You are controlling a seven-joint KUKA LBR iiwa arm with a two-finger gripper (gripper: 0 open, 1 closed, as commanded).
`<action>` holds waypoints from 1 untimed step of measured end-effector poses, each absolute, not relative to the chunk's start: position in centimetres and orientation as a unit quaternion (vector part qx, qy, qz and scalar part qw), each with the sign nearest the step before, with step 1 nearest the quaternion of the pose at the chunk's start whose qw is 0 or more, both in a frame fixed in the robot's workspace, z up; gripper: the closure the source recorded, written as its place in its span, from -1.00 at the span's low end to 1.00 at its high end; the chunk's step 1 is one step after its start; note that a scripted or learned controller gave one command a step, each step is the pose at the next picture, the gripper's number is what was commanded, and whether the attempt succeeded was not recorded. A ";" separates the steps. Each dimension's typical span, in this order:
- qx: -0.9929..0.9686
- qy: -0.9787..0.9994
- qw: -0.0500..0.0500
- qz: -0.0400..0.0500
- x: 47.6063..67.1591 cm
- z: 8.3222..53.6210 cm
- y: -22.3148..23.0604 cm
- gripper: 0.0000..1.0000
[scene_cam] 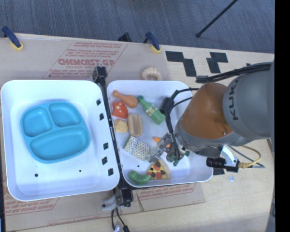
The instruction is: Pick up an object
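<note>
Seen from above, a cardboard-covered bench (135,57) stands on grey carpet (63,8), bearing two white bins. The left bin (9,144) holds a blue divided plate (55,131). The gripper (168,151) hangs low in the right bin (150,85), near its front edge, just above a pizza slice (158,169); its grip cannot be told.

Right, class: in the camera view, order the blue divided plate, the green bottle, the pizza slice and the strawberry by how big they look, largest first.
1. blue divided plate, clearly the largest
2. green bottle and pizza slice: they look alike, so unranked
3. strawberry, the smallest
</note>
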State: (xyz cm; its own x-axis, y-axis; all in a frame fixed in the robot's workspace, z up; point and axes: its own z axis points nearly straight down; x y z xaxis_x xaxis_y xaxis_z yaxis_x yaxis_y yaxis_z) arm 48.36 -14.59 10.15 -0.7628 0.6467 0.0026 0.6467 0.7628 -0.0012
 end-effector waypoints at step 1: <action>-0.344 -0.939 0.002 0.000 48.4 10.1 -14.6 -1.00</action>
State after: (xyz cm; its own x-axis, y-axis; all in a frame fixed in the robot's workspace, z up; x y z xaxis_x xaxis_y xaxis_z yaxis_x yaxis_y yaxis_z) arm 48.35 -14.59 10.14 -0.7628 0.6467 0.0028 0.6467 0.7628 -0.0013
